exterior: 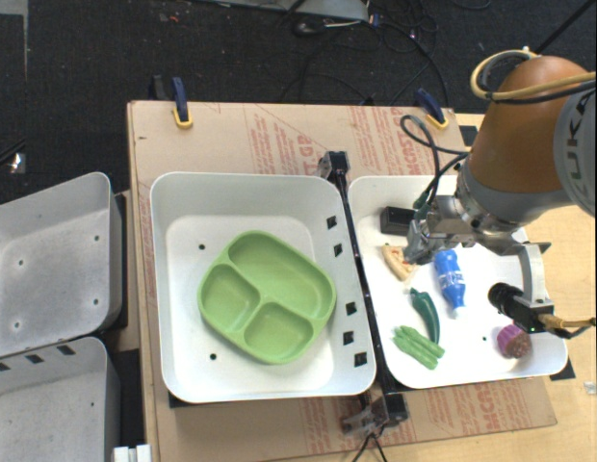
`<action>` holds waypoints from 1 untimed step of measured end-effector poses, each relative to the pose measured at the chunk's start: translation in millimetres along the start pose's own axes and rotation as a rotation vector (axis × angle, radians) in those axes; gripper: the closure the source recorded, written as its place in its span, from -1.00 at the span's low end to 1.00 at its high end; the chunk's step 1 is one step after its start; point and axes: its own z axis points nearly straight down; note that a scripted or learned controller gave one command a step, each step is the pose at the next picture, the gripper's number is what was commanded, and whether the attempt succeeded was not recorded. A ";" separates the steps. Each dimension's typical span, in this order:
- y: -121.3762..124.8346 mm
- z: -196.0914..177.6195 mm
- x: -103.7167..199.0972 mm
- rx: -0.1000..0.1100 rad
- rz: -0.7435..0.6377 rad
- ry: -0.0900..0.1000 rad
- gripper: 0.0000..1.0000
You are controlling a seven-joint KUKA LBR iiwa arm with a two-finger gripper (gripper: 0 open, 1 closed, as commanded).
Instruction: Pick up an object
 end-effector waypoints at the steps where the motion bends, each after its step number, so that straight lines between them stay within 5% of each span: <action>1: -2.0 1.3 44.6 0.000 0.000 -0.001 1.00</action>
